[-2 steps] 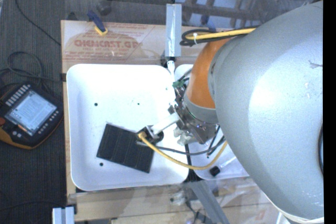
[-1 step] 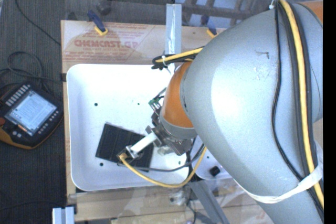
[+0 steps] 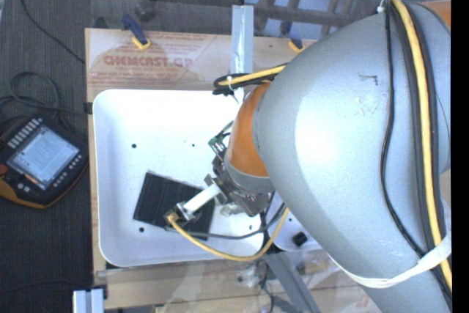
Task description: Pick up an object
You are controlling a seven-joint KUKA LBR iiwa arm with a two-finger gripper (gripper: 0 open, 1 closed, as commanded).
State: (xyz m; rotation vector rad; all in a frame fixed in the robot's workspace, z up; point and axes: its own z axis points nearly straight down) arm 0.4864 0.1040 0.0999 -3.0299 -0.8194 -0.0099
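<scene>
A flat black rectangular pad (image 3: 155,198) lies in the front part of the left white bin (image 3: 124,128). My gripper (image 3: 233,190) hangs low over that bin's front right part, just right of the pad, with the orange band (image 3: 245,143) above it. The bulky grey arm (image 3: 352,143) covers the gripper's lower end, and whether it touches the pad cannot be made out.
The arm hides nearly all of the right bin (image 3: 297,240); a small strip of it shows at the front. A wooden board (image 3: 154,62) with clamps runs behind the bins. A teach pendant (image 3: 40,161) lies on the floor at the left.
</scene>
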